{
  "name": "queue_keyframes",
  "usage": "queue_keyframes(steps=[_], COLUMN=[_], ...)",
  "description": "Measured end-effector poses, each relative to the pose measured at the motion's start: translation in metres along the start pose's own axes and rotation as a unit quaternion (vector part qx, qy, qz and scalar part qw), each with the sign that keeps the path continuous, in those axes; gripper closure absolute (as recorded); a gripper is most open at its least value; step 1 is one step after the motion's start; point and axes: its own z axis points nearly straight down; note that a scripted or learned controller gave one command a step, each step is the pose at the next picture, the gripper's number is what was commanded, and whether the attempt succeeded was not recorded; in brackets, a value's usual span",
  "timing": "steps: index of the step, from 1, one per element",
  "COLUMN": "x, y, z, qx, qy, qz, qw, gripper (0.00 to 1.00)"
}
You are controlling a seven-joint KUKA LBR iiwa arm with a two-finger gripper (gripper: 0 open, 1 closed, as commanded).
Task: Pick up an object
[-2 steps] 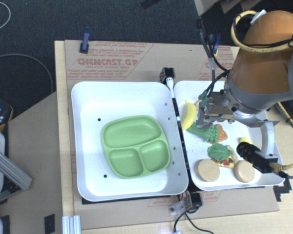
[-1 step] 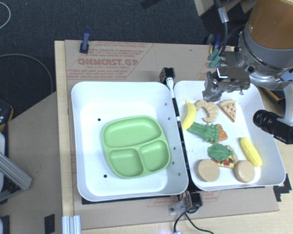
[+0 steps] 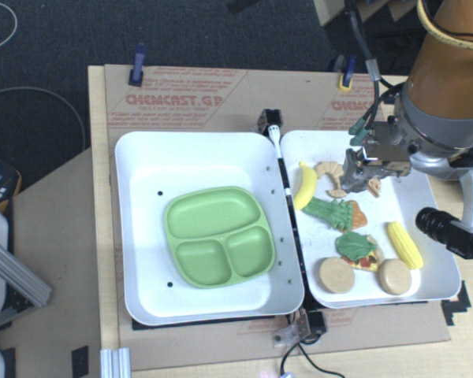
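The gripper (image 3: 361, 173) is seen low over the back of the right bin (image 3: 437, 290), beside a small tan piece (image 3: 328, 169); whether the fingers are open or closed cannot be told, and nothing is seen held. Candidate objects all lie in the right bin: a banana (image 3: 305, 185) by the left wall, a green broccoli-like piece (image 3: 331, 211) just right of it, a corn cob (image 3: 405, 244) to the right, two tan round pieces (image 3: 337, 275) (image 3: 394, 276) at the front, and a green leafy item (image 3: 355, 246) between them. All are judged to be light, rigid plastic toy food, smooth and likely slippery; no fragility expected. The banana or corn would best be taken across the narrow middle, jaws square to the long axis. The left bin (image 3: 134, 211) holds a green divided plate (image 3: 217, 235). Legible writing: "CHEMCAST" printed in red on the board (image 3: 181, 97) under the bins, repeated partly at right.
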Motion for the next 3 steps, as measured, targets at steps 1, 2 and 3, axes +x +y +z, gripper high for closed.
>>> queue_keyframes(steps=[1,2,3], x=[-0.016,-0.041,0.009], y=[0.0,0.032,0.0], z=[0.005,0.09,0.012], qx=[-0.001,0.001,-0.005], qy=[0.0,0.0,0.001], qz=[-0.001,0.0,-0.005], qw=[1.0,1.0,1.0], gripper=[1.0,1.0,1.0])
